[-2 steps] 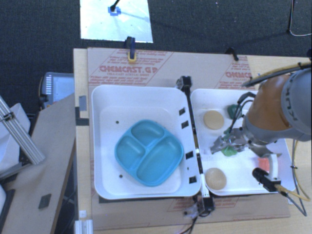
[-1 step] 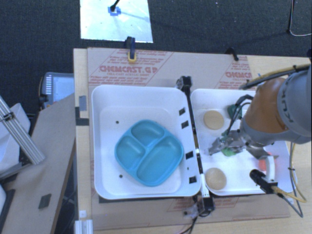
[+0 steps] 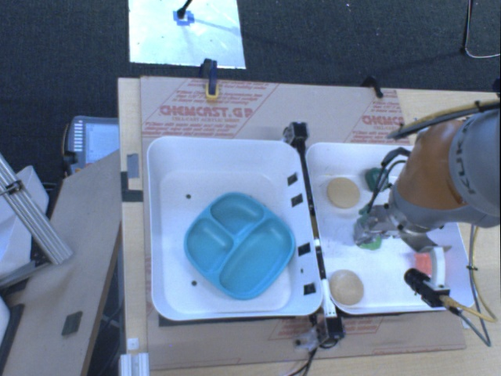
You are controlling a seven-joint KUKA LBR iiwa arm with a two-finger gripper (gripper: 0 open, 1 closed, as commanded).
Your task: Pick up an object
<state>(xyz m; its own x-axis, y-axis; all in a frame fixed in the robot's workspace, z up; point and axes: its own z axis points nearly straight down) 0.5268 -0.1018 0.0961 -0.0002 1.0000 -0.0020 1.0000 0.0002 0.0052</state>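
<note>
Gripper (image 3: 368, 232) down in the right white bin (image 3: 391, 292) over a small green object (image 3: 370, 243); finger state can't be told. Off-centre, it could nudge the piece away.

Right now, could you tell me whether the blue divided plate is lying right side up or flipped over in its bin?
Right side up. The blue divided plate lies flat in the left bin with its three compartments facing upward, and nothing rests in them.

Bright, even overhead light, soft shadows, glare on the white bins (image 3: 227, 151), and slightly soft focus throughout.
</note>
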